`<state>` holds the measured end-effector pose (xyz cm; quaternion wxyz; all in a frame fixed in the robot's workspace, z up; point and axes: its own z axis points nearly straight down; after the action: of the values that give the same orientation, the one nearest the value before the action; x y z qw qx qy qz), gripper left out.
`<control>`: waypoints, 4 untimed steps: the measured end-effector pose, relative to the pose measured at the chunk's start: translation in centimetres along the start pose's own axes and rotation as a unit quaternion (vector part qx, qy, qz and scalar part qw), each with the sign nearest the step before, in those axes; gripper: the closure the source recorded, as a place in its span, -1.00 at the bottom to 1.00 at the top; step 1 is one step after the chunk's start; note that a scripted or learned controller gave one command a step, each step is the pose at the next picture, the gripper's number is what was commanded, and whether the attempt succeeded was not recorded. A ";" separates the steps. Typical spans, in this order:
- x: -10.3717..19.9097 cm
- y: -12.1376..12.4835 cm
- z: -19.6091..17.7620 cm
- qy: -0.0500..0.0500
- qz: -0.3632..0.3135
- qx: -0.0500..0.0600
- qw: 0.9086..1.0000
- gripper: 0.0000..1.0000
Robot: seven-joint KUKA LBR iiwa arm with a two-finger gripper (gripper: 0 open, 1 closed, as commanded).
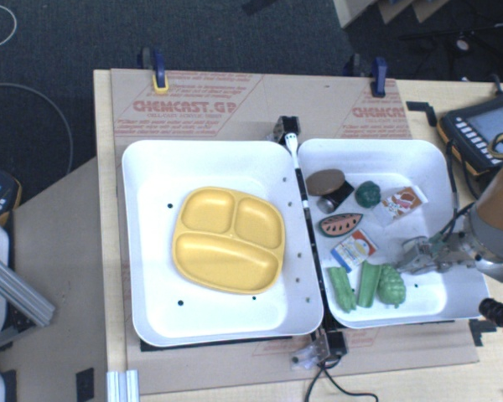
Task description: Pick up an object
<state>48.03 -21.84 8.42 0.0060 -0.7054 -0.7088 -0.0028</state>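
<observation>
Robotics lab, test cell.
Table (235, 107) = board w/ protective film, held by blue clamps (158, 65); 2 white bins (147, 249); cables on dark carpet (67, 48); teach pendant (479, 136) at right; alu extrusion (17, 296) at left.

The scene is seen by one camera, fixed high above the brown bench (235, 99) and pointed down at a slant. Both shallow white bins are taken in whole, the left bin (151, 224) and the right bin (436, 166), side by side near the middle. The far edge of the bench is seen at the top, with dark floor (109, 23) beyond it. The camera is set far enough back that floor is seen on the left too.
</observation>
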 end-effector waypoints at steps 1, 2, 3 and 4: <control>0.0 0.0 0.0 0.000 0.000 -0.001 1.000 -1.00; 0.0 0.0 0.0 0.000 0.000 -0.001 1.000 -1.00; 0.0 0.0 0.0 0.000 0.000 -0.001 1.000 -1.00; 0.0 0.0 0.0 0.000 0.000 -0.001 1.000 -1.00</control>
<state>48.02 -21.84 8.43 0.0050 -0.7055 -0.7087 -0.0033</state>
